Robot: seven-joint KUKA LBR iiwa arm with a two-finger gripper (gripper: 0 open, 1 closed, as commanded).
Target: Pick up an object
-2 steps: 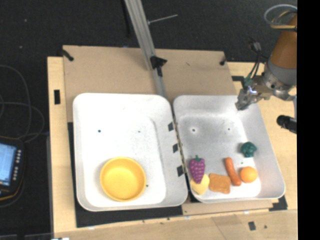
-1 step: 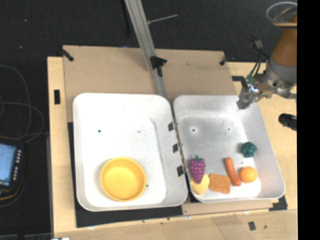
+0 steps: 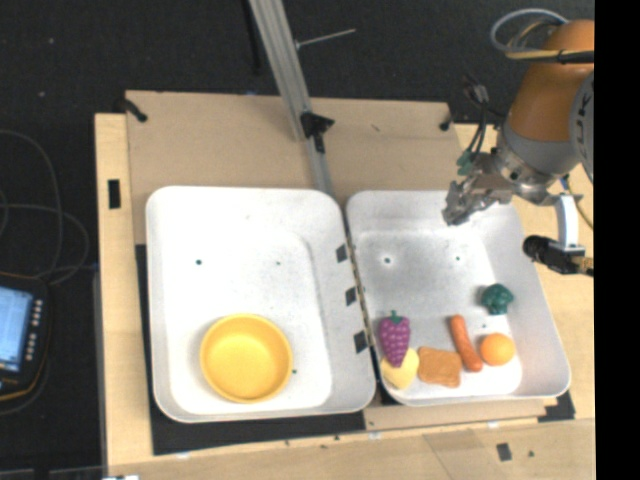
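The end effector (image 3: pixel 462 208) hovers over the right bin's (image 3: pixel 420 238) far edge; whether it is apart or together, I cannot tell. The toy foods lie toward six o'clock, the green broccoli (image 3: pixel 496 298) nearest.

One camera is watching me from above the bench (image 3: pixel 250 118), fixed and tilting down at a slant, so the far edge of the board is sitting toward the top of the picture. It is hanging back far enough to be taking in both white bins whole: the right bin (image 3: pixel 520 238) lying under my fingers, the left bin (image 3: pixel 170 228) lying well off to their side, away from my arm. My arm (image 3: pixel 545 108) is coming in from the picture's right. Dark floor is showing around the bench on the top and left.
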